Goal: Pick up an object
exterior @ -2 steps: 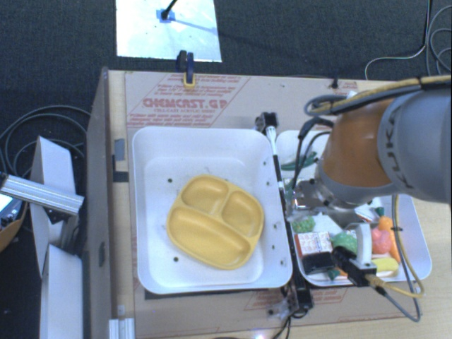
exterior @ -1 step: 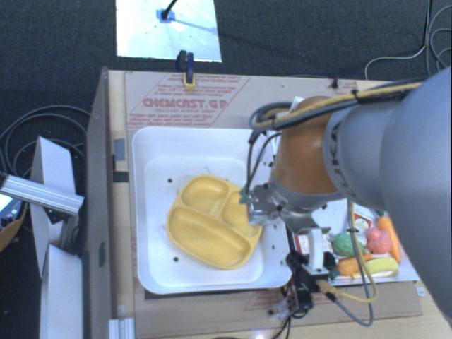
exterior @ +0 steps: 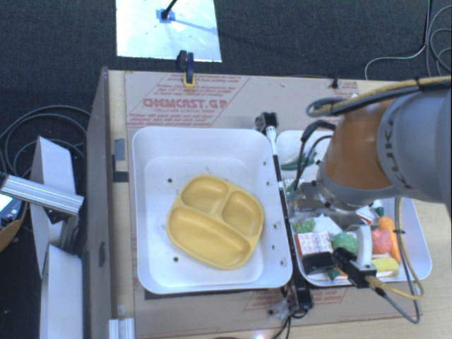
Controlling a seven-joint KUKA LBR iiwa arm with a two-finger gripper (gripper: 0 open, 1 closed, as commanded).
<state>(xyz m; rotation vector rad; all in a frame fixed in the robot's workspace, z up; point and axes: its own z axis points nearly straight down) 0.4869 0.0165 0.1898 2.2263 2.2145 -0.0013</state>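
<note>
The right bin (exterior: 422, 260) holds several small objects. Along its near side lie a green leafy piece (exterior: 304, 226), a red and white box (exterior: 314, 242), a black block (exterior: 318, 263), a green lump (exterior: 345, 241), an orange carrot-like piece (exterior: 385, 224), a red piece (exterior: 381, 241) and a yellow piece (exterior: 385, 265). The arm's orange wrist (exterior: 357, 154) hangs over this bin and hides its far half. My gripper (exterior: 311, 202) points down at the bin's left side, just above the green leafy piece.
In the left bin (exterior: 152, 189) a yellow divided plate (exterior: 215, 221) lies a little right of centre. A ridge (exterior: 280, 196) separates the two bins. Cardboard (exterior: 191, 97) covers the bench behind the bins, and cables trail at the front right.
</note>
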